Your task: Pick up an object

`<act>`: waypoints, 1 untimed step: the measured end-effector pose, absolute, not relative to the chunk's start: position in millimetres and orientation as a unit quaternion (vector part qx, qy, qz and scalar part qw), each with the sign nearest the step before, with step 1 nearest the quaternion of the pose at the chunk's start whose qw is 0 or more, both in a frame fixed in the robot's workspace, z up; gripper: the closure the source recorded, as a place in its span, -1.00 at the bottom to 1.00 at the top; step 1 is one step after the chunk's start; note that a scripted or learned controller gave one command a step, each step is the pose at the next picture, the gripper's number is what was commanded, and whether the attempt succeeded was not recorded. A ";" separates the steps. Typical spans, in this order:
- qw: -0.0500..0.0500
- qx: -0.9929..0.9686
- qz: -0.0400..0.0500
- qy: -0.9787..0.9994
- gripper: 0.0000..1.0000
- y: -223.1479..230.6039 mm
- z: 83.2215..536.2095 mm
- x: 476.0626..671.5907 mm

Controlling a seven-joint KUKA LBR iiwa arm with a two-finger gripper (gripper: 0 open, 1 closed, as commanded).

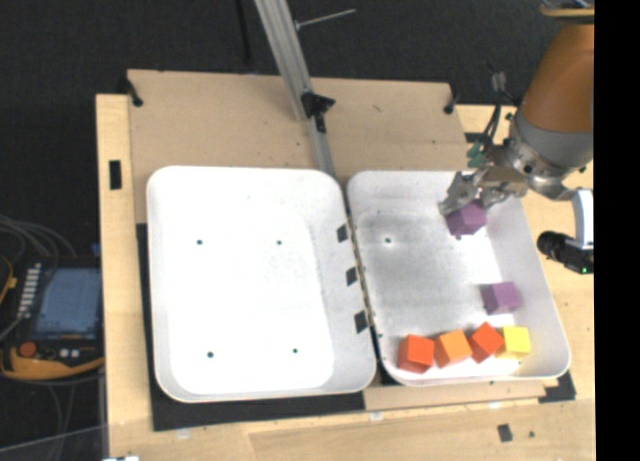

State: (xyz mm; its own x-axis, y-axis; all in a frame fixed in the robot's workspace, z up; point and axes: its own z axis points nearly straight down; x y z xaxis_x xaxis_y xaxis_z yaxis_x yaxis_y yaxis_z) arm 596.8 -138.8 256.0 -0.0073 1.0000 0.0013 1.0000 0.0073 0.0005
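White bins [250, 189] (finely speckled), purple cubes [500, 296], orange-red blocks [452, 347], one yellow cube [517, 339].

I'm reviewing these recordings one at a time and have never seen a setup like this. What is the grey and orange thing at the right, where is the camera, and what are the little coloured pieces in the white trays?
The grey and orange thing is a robot arm, reaching in from the right. At its tip is its hand, a two-finger grasping part. The single camera is fixed above the bench, looking down at a slant.

On the bench sit two shallow white trays: the left bin and the right bin. The hand is over the upper part of the right bin, with a purple block right at its fingertips; it looks gripped, though the view is too coarse to be sure.

Lower in the same bin lies a second purple block. Along the near edge is a row: a red-orange block, an orange block, another red-orange block and a yellow block.
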 end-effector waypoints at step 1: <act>0.001 -0.705 0.000 -0.709 1.00 -85.1 248.1 607.6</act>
State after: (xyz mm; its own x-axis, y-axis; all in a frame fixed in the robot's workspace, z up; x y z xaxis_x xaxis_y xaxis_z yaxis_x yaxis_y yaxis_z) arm 607.6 -85.1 248.1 -0.0063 1.0000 0.0011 1.0000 0.0063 -0.0021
